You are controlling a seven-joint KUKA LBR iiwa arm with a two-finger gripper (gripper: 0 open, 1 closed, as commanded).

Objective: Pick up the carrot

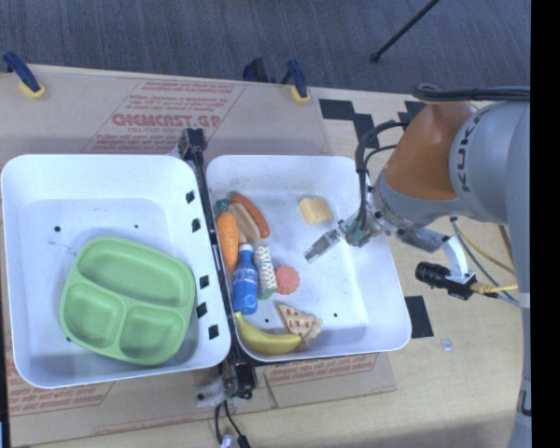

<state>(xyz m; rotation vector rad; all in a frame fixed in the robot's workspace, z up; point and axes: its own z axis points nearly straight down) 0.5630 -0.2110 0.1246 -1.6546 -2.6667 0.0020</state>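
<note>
From above, red print on the cardboard sheet (159,110) under the bins reads "CHEMCAST GP" at the upper centre of the frame (the smaller lines around it are too fine to read). Part of the dark lettering "KUKA" shows on the grey arm (490,161) at right.

The carrot (228,238) lies in the right bin (387,297), near its left wall, at the centre of the frame. Its long axis runs nearly top to bottom, with the green stem end pointing up-frame.

Just right of it are a hot dog (249,215) and a blue bottle (245,280); a banana (264,340) lies lower.

The gripper (322,245) hangs over the middle of the right bin, well apart from the carrot, nothing between its fingers; how far they are spread cannot be made out.

The left bin (28,194) holds a green tray (128,299).
</note>
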